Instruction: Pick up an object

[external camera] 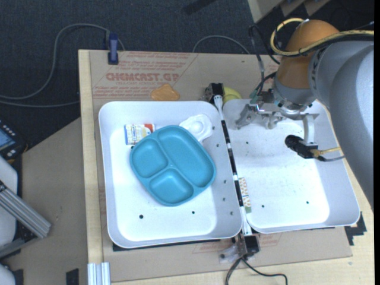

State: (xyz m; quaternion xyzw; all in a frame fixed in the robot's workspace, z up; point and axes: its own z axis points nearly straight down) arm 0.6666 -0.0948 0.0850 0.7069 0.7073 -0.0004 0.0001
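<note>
A blue three-compartment plate (172, 164) lies in the middle of the left bin (122, 218). A small white cup-like piece (197, 126) rests against the plate's far right edge. Beside the plate's far left edge lies a small white packet with red and blue print (138, 132). My gripper (274, 116) hangs low over the far left corner of the right bin (297, 212), below the orange band of the arm (306, 46). Nothing shows in its grasp. It stands well to the right of the plate, across the divider between the bins.
On the bench behind the bins lie an orange lump (165, 92) and a yellow object (230, 94). A black connector with a cable (300, 146) hangs from the arm over the right bin. A blue clip (113, 48) sits at the bench's far edge.
</note>
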